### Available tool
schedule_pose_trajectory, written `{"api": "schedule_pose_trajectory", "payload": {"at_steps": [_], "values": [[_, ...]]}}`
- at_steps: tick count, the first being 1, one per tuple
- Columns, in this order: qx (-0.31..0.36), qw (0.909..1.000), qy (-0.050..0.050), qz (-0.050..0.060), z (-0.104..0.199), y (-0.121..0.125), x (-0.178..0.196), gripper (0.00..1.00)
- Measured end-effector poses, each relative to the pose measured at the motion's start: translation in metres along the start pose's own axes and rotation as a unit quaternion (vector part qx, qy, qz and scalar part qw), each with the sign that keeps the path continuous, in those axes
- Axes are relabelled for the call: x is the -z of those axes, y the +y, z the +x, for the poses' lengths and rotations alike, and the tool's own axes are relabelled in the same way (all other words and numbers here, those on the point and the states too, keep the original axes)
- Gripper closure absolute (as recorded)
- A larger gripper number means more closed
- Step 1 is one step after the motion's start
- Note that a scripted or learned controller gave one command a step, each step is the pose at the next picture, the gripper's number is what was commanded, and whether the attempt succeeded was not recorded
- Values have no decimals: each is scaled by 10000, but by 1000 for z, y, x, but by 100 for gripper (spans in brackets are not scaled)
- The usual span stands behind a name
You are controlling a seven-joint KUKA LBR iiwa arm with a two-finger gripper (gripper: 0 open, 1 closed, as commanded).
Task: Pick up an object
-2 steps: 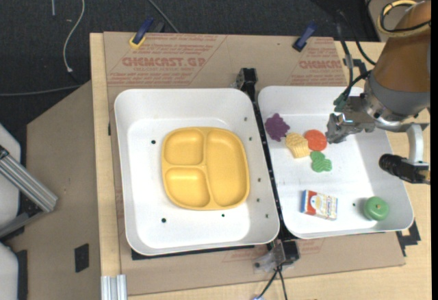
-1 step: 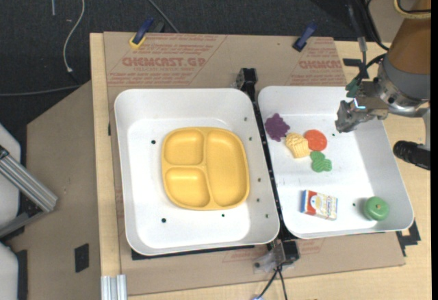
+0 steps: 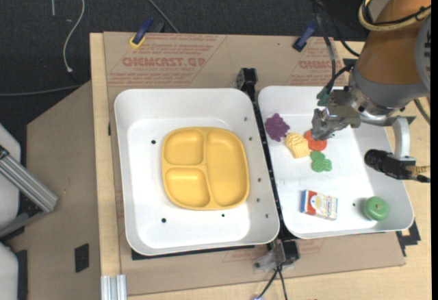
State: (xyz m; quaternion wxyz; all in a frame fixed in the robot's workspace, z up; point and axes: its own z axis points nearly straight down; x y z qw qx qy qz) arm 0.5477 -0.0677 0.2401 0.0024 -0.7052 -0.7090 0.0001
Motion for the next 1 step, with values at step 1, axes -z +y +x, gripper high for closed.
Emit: {"api": "schedule_pose_trajectory", "payload": {"at_steps": [1], "values": [[1,10000,2,6,52,-15,-12,100]]}}
